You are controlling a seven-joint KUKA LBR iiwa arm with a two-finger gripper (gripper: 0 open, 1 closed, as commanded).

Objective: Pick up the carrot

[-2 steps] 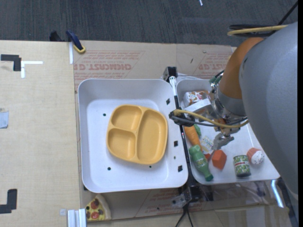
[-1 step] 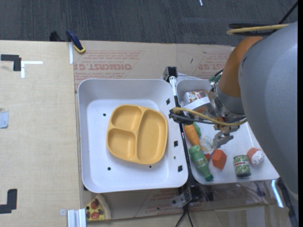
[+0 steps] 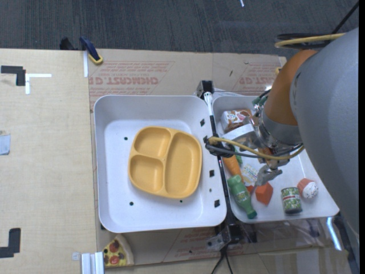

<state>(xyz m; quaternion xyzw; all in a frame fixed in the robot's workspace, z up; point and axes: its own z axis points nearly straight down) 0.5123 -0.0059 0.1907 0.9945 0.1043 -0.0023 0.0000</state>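
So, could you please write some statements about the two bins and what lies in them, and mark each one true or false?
1. The yellow divided plate lies in the left bin. True.
2. The carrot lies on the yellow divided plate. False: it lies in the right bin, near the wall between the bins.
3. A green bottle lies just below the carrot in the picture. True.
4. The green can stands in the left bin. False: it stands in the right bin, beside a red and white egg-shaped toy.
5. The arm hangs over the left bin. False: it is over the right bin.

Red mirrored print "CHEMCAST GP" on cardboard sheet (image 3: 149,75); repeated at right.
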